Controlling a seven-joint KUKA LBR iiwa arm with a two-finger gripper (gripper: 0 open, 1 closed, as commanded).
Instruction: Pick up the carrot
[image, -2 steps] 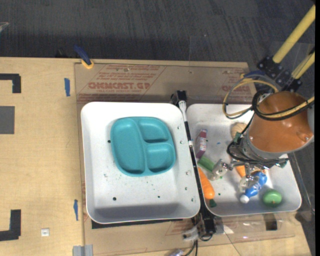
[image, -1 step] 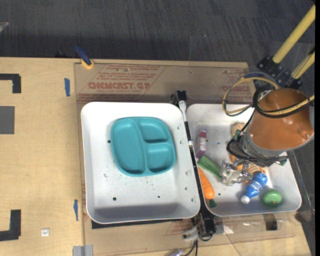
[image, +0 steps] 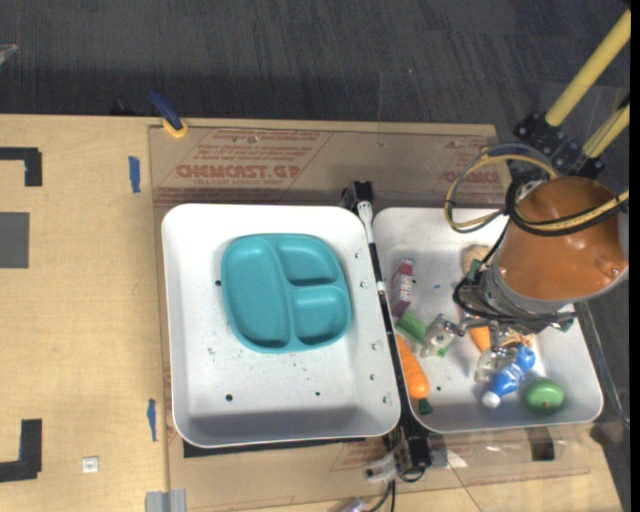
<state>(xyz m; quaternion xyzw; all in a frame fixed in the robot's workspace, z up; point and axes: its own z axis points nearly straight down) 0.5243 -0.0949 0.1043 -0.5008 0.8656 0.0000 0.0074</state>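
The carrot (image: 412, 369) is orange with a dark green tip and lies along the left wall of the right bin (image: 585, 375), near its front. My gripper (image: 497, 338) hangs low over the middle of that bin, under the arm's orange band (image: 555, 245). It is to the right of the carrot and apart from it, right above a small orange item (image: 481, 336) and a blue and white bottle (image: 506, 375). The wrist hides much of the gripper.
The right bin also holds a green round item (image: 545, 397), a green piece (image: 410, 325), a purple and white tube (image: 403, 283) and a small silvery item (image: 437, 336). A teal divided plate (image: 287, 290) lies in the left bin (image: 200, 380). Cables loop behind the arm.
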